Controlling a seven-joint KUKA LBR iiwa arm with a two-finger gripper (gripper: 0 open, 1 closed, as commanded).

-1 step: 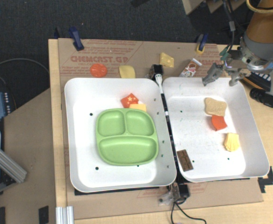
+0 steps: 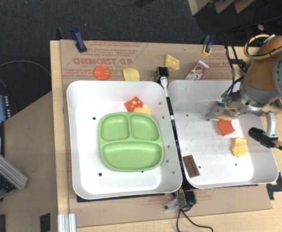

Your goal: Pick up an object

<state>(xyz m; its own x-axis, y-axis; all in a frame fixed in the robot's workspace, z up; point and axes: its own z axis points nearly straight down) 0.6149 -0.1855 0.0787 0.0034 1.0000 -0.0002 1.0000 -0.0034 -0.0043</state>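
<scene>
Now: gripper above the orange block

Leftmost, a green plate (image 2: pixel 130 141) fills the left bin (image 2: pixel 80 129), a red block (image 2: pixel 133 103) at its 12 o'clock. Rightward, the gripper (image 2: pixel 225 111) hangs in the right bin (image 2: pixel 199 98), jaws spread, gripping nothing. An orange block (image 2: pixel 226 126) lies just at its 6 o'clock, a yellow piece (image 2: pixel 239 147) at 5 o'clock.

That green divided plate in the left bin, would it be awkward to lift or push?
The green divided plate looks rigid, like moulded plastic, so it probably won't flop. It lies flat and wide, so it likely slides rather than tips. Its low rounded rim may give little to pinch.
</scene>
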